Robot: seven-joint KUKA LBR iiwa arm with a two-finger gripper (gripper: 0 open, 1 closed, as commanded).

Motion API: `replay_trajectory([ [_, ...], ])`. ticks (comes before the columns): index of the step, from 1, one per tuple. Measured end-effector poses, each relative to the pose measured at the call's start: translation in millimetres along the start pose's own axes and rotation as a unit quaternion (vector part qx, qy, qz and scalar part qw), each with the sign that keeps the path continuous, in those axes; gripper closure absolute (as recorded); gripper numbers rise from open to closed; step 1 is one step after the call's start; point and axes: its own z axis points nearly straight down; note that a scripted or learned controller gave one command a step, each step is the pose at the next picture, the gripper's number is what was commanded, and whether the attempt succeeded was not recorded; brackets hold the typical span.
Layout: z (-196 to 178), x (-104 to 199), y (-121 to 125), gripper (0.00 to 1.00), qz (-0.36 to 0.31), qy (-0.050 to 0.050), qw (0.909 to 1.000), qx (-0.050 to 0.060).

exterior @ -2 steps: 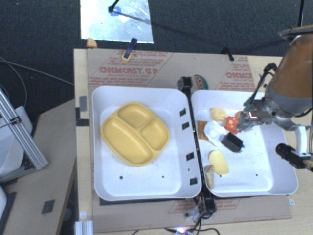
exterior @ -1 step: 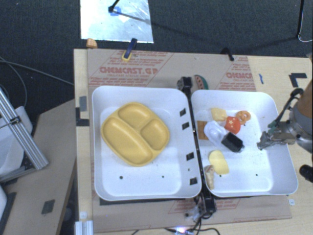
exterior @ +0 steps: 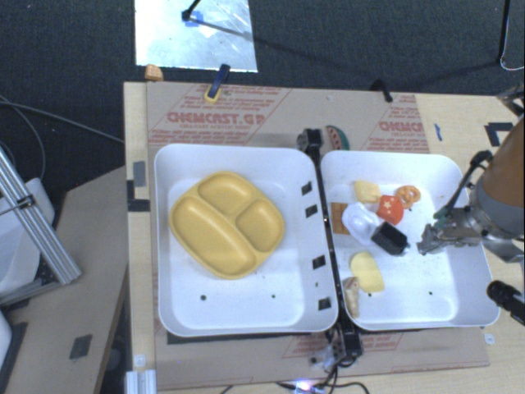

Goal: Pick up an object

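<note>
Roughly centred in the right bin [exterior: 443,302]: one black block [exterior: 390,238], small and angular, touching a white lump [exterior: 359,220]. Two pale yellow pieces [exterior: 367,272], one orange-red toy [exterior: 397,203]. Left bin [exterior: 176,302]: one yellow divided tray [exterior: 227,223]. Gripper [exterior: 428,245] just right of block; finger state cannot be told.
</note>
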Motion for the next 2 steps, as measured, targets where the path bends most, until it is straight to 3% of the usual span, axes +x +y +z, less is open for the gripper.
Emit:
replay_trajectory([
  [1,10.0,78.1,1.1,1.00,-0.003,0.001,1.0000,0.000],
  [2,19.7,171.4,33.8,1.00,-0.004,0.001,1.0000,-0.001],
])
